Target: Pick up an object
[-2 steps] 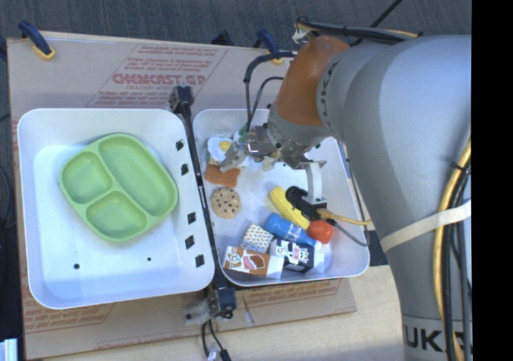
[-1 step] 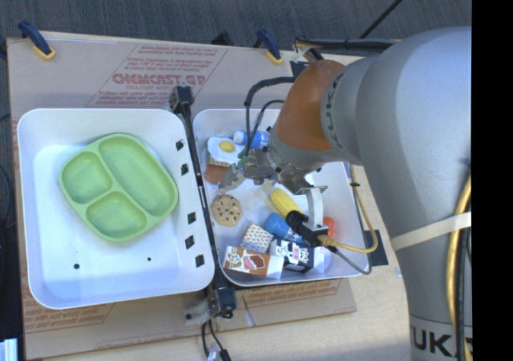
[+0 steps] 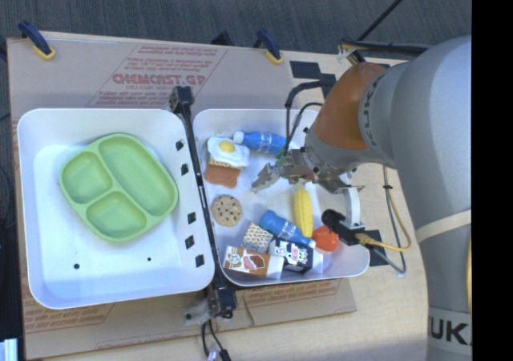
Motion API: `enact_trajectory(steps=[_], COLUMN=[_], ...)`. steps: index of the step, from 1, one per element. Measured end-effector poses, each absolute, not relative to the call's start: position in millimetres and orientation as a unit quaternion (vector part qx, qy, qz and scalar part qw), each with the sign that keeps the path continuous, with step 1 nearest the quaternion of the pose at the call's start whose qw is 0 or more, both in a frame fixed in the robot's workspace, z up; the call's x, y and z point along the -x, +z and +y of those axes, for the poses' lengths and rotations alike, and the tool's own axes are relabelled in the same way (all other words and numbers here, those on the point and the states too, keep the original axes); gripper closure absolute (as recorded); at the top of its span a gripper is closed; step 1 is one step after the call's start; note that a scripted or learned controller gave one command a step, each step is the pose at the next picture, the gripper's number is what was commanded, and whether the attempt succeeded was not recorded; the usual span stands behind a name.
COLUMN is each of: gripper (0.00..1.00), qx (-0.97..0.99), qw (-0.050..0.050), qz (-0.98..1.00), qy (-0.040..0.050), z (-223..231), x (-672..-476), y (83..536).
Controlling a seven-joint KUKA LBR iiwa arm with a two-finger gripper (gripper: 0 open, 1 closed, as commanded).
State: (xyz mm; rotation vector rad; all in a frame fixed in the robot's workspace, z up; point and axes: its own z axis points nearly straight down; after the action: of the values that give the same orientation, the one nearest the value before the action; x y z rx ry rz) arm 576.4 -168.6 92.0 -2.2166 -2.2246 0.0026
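I see my gripper point(image 3: 282, 173) low in the right bin point(image 3: 210, 128), fingers spread and holding nothing, just left of the corn point(image 3: 303, 208), poised to grab.

Bright, even overhead light fills a reasonably sharp, slightly grainy view. The left bin point(image 3: 32, 191) glares near white along its rim. Soft shadow lies under the green plate point(image 3: 119, 185) and beneath the arm point(image 3: 401, 111) in the right bin point(image 3: 210, 123). Top corners look dimmer; small objects are slightly soft.

High fixed overhead view, slanting down on both bins point(image 3: 32, 191).
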Motion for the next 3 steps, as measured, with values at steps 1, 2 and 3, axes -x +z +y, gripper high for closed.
enact_trajectory(steps=[1,2,3], gripper=[0.00,0.00,0.00], qx=[0.704,0.705,0.705], qw=[0.004,0.001,0.002], qz=[-0.710,-0.709,-0.709], qy=[0.0033,0.0013,0.0012], z=[-210.7,-210.7,-210.7], x=[-654.9,-599.0,-548.1], y=[90.5,91.8,91.4])
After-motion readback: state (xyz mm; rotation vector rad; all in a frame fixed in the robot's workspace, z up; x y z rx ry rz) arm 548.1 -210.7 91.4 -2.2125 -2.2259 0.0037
